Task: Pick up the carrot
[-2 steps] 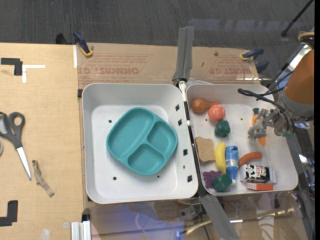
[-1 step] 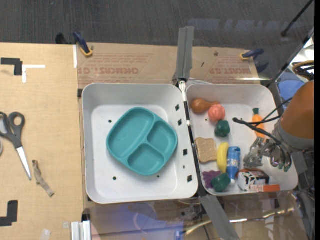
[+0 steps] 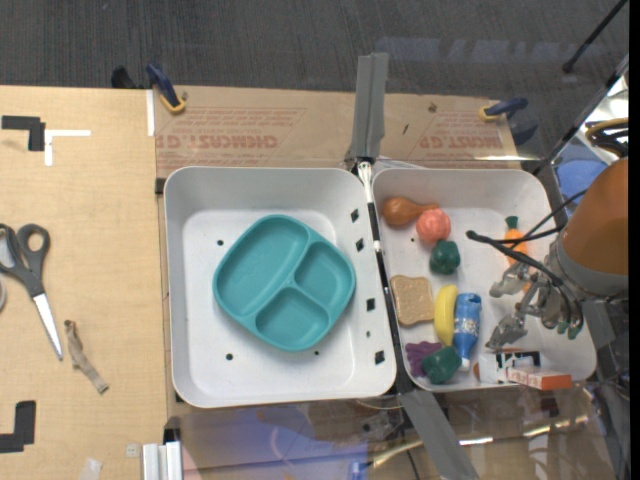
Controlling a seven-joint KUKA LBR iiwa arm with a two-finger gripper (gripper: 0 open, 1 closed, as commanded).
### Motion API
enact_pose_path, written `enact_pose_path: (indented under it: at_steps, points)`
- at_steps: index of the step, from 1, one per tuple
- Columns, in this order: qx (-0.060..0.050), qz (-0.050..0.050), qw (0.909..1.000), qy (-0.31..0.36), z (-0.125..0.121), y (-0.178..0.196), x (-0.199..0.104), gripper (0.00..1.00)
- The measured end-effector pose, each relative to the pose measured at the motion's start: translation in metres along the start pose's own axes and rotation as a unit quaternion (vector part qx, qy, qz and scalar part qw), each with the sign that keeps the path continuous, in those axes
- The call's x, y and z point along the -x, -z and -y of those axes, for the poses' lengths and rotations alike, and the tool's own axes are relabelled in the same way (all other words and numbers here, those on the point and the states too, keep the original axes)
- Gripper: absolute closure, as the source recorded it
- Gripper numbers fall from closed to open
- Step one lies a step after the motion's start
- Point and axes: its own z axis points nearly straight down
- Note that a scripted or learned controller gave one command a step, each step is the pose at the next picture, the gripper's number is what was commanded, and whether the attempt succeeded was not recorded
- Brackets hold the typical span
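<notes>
Two bins: white, side by side on bench.
Scissors (image 3: pixel 30 273): far left on bench, handles at top, blades pointing down-right.
Scrap (image 3: pixel 85 360): small strip just right of scissors' tips.
Left bin (image 3: pixel 180 298): holds teal plate (image 3: pixel 285 283), 3 compartments, tilted, approx. centre.
Right bin (image 3: pixel 470 183): holds food items & gripper.
Pear (image 3: pixel 402 210): brownish, top left of right bin.
Peach (image 3: pixel 433 225): pink-orange, touching pear's right side.
Green item (image 3: pixel 445 258): dark, just below peach.
Bread (image 3: pixel 411 299): tan slice, left side, mid bin.
Banana (image 3: pixel 445 314): yellow, upright, just right of bread.
Bottle (image 3: pixel 466 325): blue, upright, beside banana.
Grapes (image 3: pixel 421 353): purple, bottom left, below bread.
Green item 2 (image 3: pixel 441 366): dark, beside grapes, under bottle.
Carrot (image 3: pixel 514 234): orange w/ green top, upper right of right bin, near far wall; lies free, above gripper, not touching it.
Box (image 3: pixel 520 370): white/red, lower right corner.
Gripper (image 3: pixel 512 313): right side of right bin, betw. carrot & box; fingers spread, nothing betw. them.
</notes>
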Motion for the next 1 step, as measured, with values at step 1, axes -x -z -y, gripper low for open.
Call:
enact_pose_path:
  at_steps: [1]
  points:
    - [-0.002, -0.005, 0.9912, -0.132, -0.0115, 0.0351, 0.1102, 0.00]
